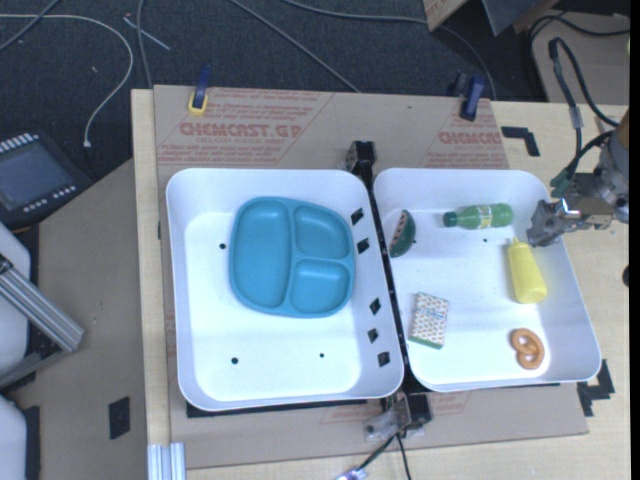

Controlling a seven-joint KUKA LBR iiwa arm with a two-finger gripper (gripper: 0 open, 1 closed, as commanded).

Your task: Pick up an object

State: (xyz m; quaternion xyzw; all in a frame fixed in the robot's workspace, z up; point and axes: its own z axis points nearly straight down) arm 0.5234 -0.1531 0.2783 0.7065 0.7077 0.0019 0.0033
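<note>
Green plastic bottle (478,216), yellow mustard bottle (526,272), pretzel (527,347), patterned packet (430,320) and watermelon slice (402,231) are lying apart in the right white bin (575,368)

We see a divided plate (292,257) in the left bin (190,298). In the right bin (575,353), a bottle (478,216) lies at the back, a pretzel (527,347) at the front, and a small packet (430,320) near the left wall.

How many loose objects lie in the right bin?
5: a watermelon slice at the left wall, a green bottle at the back, a yellow bottle on the right, a patterned packet front left, a pretzel front right.
</note>
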